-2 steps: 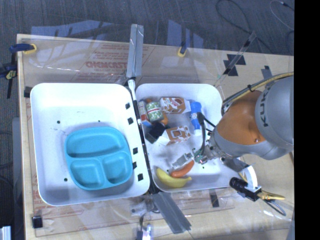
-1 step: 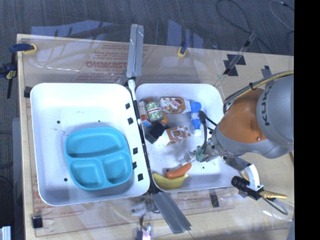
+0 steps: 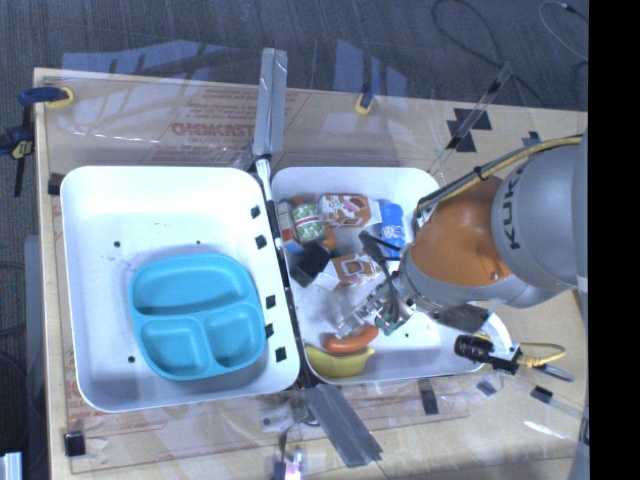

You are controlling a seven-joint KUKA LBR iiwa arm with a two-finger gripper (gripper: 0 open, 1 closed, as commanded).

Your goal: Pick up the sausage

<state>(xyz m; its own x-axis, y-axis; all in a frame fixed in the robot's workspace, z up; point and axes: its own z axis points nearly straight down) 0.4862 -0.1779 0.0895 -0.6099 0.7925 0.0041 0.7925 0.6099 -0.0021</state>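
Observation:
The sausage (image 3: pixel 349 341) is a short reddish link lying in the right bin (image 3: pixel 430 353) near its front wall, resting against a yellow banana (image 3: pixel 340 360). My gripper (image 3: pixel 368 313) hangs just above and to the right of the sausage, at the end of the grey arm with its orange band (image 3: pixel 455 243). Its tip looks to be touching or nearly touching the sausage's right end.
At the back of the right bin lie several packaged items (image 3: pixel 335 213), a blue packet (image 3: pixel 392 220) and a dark block (image 3: pixel 310 261). The left bin (image 3: pixel 100 218) holds a blue compartment tray (image 3: pixel 195 313). A divider (image 3: pixel 275 268) separates the bins.

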